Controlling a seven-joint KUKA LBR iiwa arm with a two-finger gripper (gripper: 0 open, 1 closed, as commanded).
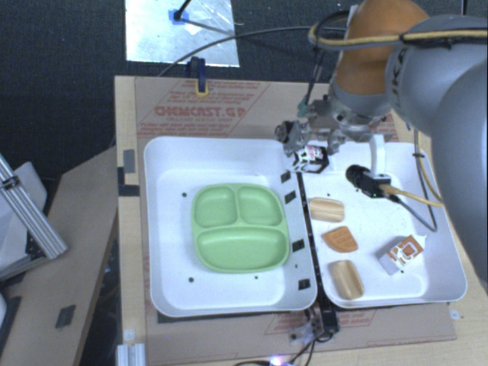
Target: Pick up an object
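Hovering at the right bin's far-left corner, fingers' state impossible to tell, gripper carrying nothing visible, bread pieces and small box lying unpicked.

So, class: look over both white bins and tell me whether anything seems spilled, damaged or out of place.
Nothing stands out. The green three-compartment plastic plate lies flat in the left white bin; the three tan bread-like pieces and small white-and-orange block lie apart in the right white bin.

In the right bin lie a pale bread slice, an orange wedge, a tan loaf and a small orange-and-white block, all apart.
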